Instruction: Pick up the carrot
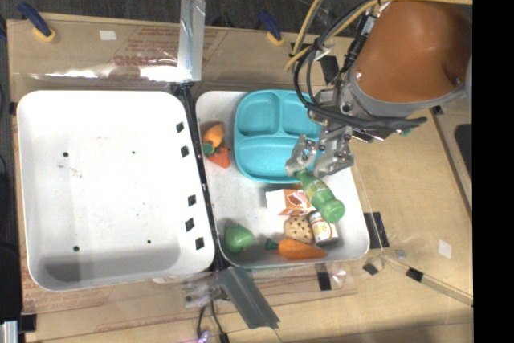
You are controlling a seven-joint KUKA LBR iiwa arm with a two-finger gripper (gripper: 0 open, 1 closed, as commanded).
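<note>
Arm reaches in from the right — claw (320,161) pointing down.

The teal divided tray (265,136) sits at the back of the right-hand bin (241,201). Left of the tray, by the bin's wall, lies an orange and red pepper (214,144). In front of the tray lie a green bottle (324,200), a cookie packet (295,222) and a green pepper (238,237). The left bin (100,185) is well left of the tray.
</note>
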